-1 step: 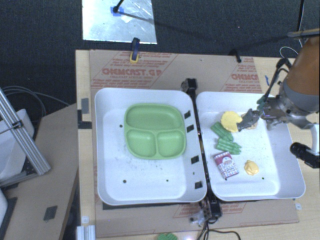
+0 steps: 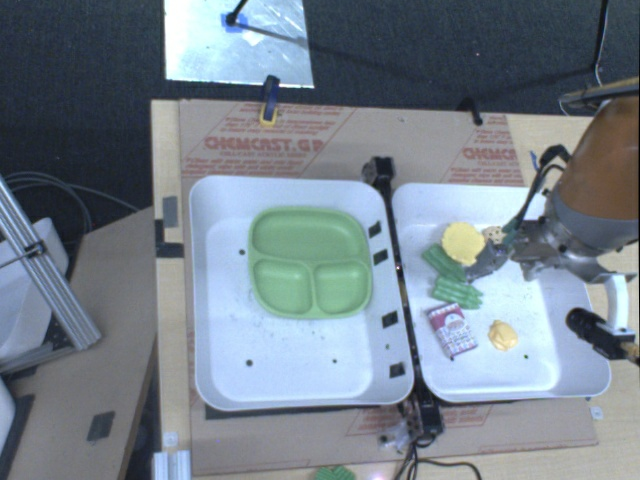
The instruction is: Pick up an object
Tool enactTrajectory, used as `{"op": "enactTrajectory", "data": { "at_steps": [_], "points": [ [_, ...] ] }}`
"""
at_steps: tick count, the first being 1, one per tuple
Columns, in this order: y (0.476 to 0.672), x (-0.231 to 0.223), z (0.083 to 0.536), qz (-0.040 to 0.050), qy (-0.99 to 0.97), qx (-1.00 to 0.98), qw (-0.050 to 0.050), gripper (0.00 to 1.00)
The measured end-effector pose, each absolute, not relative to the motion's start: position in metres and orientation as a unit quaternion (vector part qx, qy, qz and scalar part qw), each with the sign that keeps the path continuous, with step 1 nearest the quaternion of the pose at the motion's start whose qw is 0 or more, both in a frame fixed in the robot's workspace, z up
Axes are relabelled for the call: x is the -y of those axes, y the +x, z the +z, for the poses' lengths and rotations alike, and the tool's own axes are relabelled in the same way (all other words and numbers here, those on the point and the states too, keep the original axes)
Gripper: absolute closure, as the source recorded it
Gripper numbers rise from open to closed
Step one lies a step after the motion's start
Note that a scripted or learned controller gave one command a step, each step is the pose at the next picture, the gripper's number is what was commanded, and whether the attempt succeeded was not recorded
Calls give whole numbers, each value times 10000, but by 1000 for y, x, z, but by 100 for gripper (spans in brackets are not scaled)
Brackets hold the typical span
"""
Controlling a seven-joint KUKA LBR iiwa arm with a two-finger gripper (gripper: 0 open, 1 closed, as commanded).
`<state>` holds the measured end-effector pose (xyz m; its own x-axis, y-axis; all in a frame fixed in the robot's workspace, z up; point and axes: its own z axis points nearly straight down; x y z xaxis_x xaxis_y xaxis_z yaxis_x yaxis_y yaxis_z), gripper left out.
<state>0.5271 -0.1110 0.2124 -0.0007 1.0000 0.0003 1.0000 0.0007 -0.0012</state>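
Here, ridged green pieces (image 2: 452, 276), round yellow disc (image 2: 462, 242), smooth white bin (image 2: 570, 363).

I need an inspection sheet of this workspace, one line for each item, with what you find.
Surface: bench with printed brown board under two white bins, left bin and right bin.
Job's things: yellow round piece, green pieces, red-and-white packet, small yellow lump, all in the right bin.
Clutter: green divided plate in the left bin.
Grippers: pincer low over the right bin beside the yellow round piece; grasp cannot be judged.
Cables: cables at the front edge.
Surroundings: dark floor, shiny sheet behind.
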Motion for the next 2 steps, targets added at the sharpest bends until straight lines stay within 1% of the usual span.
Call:
{"op": "enactTrajectory", "data": {
  "at_steps": [2],
  "points": [
    [528,111,214,-6,-7068,7074,-7,0]
  ]
}}
